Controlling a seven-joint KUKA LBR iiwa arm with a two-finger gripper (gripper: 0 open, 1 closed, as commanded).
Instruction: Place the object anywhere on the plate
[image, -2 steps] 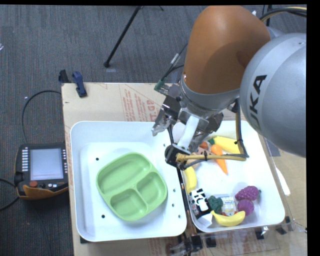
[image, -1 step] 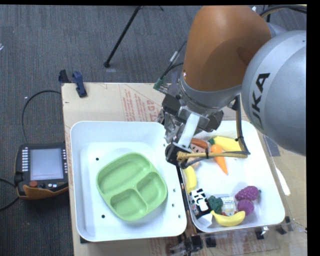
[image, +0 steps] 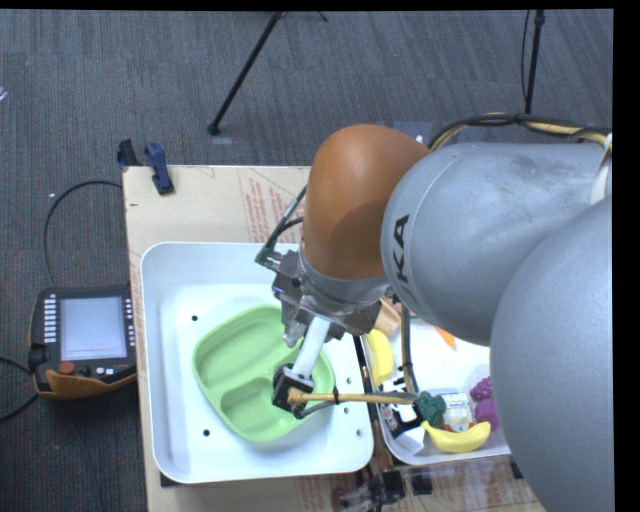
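Observation:
A light green plate with two compartments lies in the left white bin. My gripper hangs over the plate's right part, under the orange band of the wrist, which covers most of it. I cannot make out anything held in it. The arm hides the plate's upper right rim.
The right bin holds a yellow banana, a second yellow piece, a dark green item, purple grapes and a small carton. A pendant lies on the floor at left. A blue clamp sits on the bench's far corner.

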